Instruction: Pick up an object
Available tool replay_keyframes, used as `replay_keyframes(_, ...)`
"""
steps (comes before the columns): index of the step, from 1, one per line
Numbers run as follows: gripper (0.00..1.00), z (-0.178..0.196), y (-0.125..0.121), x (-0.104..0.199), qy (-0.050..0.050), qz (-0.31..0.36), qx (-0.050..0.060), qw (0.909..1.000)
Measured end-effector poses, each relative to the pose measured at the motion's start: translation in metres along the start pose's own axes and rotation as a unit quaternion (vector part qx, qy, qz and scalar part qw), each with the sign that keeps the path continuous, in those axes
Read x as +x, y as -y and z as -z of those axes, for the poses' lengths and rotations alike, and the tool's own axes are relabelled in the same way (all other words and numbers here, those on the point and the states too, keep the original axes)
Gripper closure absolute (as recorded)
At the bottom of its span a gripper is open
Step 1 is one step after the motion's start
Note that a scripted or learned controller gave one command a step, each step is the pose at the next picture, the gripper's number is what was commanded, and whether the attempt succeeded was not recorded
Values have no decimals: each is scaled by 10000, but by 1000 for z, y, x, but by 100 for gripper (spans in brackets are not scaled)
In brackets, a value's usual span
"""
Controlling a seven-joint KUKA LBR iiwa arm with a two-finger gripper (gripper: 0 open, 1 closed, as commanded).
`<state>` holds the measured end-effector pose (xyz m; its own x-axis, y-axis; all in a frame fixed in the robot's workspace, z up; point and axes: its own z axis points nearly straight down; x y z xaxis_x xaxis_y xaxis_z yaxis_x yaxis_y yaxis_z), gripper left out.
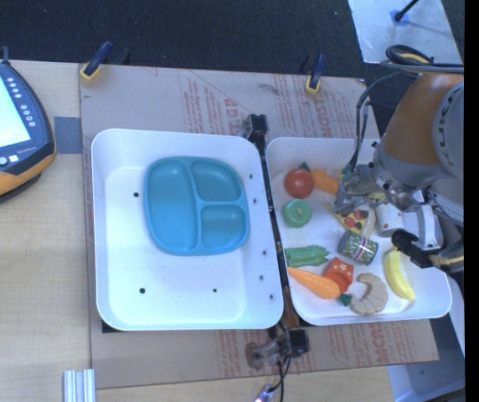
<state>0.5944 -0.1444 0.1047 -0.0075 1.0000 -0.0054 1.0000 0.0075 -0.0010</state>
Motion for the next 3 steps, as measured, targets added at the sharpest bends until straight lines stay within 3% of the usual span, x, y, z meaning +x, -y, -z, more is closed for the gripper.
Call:
replay_keyframes(1, 100, 96, 9, 52, -31, -15, 8, 10000)
replay_keyframes(2, 100, 109, 13, 31, -25, -26, 1, 10000)
replay_keyframes(3, 0, 108, 13, 31, -25, -25, 2, 10000)
